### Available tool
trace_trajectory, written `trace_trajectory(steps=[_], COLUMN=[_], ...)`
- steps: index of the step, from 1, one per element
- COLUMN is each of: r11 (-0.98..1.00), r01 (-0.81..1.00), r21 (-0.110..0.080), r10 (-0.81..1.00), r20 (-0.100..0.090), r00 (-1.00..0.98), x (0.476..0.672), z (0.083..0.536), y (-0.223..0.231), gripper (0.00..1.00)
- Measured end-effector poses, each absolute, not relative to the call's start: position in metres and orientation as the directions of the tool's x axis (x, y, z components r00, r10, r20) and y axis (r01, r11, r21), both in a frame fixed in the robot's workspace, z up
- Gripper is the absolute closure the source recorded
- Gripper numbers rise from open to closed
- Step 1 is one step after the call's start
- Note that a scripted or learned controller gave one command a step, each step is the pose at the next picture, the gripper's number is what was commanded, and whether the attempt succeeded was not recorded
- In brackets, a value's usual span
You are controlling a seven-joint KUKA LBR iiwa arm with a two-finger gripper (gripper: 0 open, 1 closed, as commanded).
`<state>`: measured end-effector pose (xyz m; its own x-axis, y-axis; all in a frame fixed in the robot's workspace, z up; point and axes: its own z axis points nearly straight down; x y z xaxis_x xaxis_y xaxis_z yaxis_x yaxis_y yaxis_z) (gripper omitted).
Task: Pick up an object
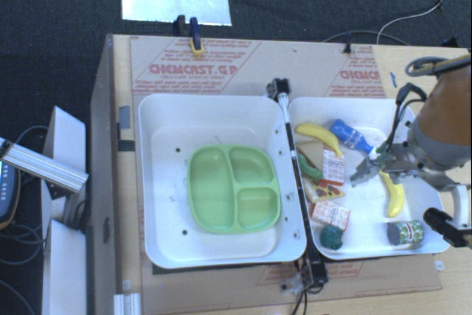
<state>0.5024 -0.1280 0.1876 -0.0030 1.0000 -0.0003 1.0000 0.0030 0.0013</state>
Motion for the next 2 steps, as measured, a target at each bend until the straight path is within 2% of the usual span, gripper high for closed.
trace_trajectory(steps=[1, 2], r11=[0.004, 0.005], r01=[1.0, 1.0], r21=[0.001, 0.009], r10=[1.0, 1.0], r20=[0.0, -0.001], r00=[-0.004, -0.005], x=[0.588, 0.623], z=[0.151, 0.09], y=[-0.106, -0.118], gripper=[0.0, 0.0])
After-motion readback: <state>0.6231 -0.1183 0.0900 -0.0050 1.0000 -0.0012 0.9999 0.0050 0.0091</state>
